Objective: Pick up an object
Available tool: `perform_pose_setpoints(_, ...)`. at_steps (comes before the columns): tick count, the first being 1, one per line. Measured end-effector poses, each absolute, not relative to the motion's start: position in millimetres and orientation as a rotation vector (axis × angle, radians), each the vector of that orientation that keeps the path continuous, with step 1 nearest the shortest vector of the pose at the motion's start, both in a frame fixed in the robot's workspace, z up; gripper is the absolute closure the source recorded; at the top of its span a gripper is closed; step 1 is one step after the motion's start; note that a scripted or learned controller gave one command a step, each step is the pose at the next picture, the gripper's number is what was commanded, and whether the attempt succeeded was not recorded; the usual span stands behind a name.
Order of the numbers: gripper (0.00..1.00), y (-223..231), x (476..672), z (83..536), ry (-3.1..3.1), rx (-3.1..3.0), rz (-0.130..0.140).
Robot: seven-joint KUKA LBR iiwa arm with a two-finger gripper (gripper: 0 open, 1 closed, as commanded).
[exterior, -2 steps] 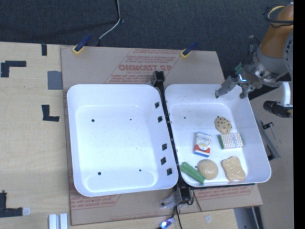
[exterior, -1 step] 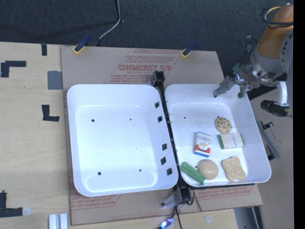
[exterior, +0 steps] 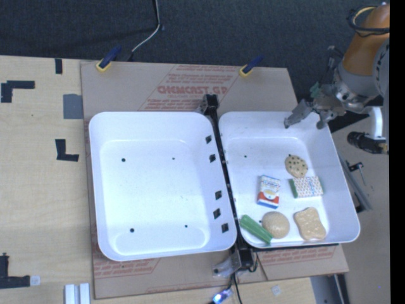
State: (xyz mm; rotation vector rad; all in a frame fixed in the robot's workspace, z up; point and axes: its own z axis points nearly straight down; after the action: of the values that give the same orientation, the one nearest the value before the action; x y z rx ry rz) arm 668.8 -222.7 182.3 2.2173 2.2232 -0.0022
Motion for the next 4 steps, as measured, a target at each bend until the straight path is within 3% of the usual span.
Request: perform_pose_setpoints(4,0.0,-222.7,668.8,184.9,2.224,2.217,-0.002)
